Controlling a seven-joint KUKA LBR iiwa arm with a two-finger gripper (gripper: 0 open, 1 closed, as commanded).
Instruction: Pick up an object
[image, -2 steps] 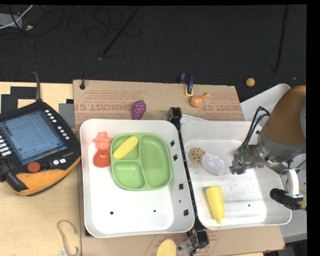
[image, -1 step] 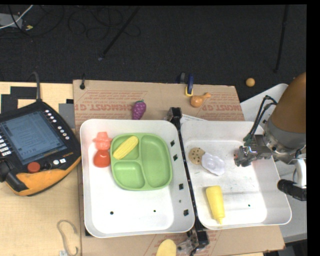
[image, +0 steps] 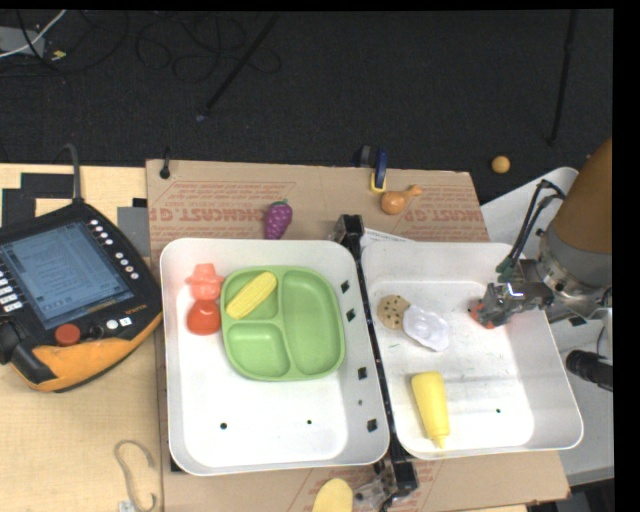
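The arm comes in from the right, and its pincer (image: 492, 310) sits low over the right-hand bin (image: 545, 425), near that bin's upper right part. A small red object (image: 484, 318) shows just at the pincer's tip, touching or nearly touching it; whether it lies between the fingers, and whether those are spread or pressed together, I cannot tell, since the metal parts and cables blur together there.

In the same bin, a clear crumpled plastic piece (image: 427, 327) lies near the middle, with a chocolate-chip cookie (image: 392, 311) just beside it on its left. A yellow mustard bottle (image: 432, 405) lies on its side nearer the front edge, well apart from the pincer.

The left-hand bin (image: 260, 430) holds a green divided plate (image: 300, 340) with a yellow corn cob (image: 249, 294) resting in its upper left compartment. A red and pink toy figure (image: 204, 298) stands just beside the plate on its left.

Behind the bins, on the cardboard sheet (image: 220, 200), lie a purple grape bunch (image: 278, 218) and an orange pear-shaped toy (image: 397, 199). A yellow object (image: 333, 495) peeks out at the front edge. On the surface (image: 70, 440) to the left rests the orange and grey teach pendant (image: 70, 290).
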